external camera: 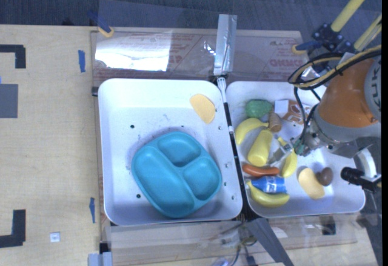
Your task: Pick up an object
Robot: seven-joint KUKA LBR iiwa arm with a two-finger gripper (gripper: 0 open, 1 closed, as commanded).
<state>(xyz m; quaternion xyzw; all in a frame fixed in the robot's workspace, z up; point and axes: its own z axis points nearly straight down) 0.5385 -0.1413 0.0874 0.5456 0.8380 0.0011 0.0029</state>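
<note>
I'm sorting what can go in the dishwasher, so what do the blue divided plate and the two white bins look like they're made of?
The blue divided plate looks like molded plastic: one even colour, rounded compartment walls, a soft sheen. The left bin and right bin also look like plastic, smooth matte white with rounded corners, though coated metal can't be ruled out from this view.

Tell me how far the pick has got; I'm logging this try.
Done: the arm has reached into the right bin, and the gripper is down among the toy food beside the yellow piece. In hand: nothing visibly held between its fingers. Left: grasp and lift. The blue divided plate lies in the left bin.
</note>
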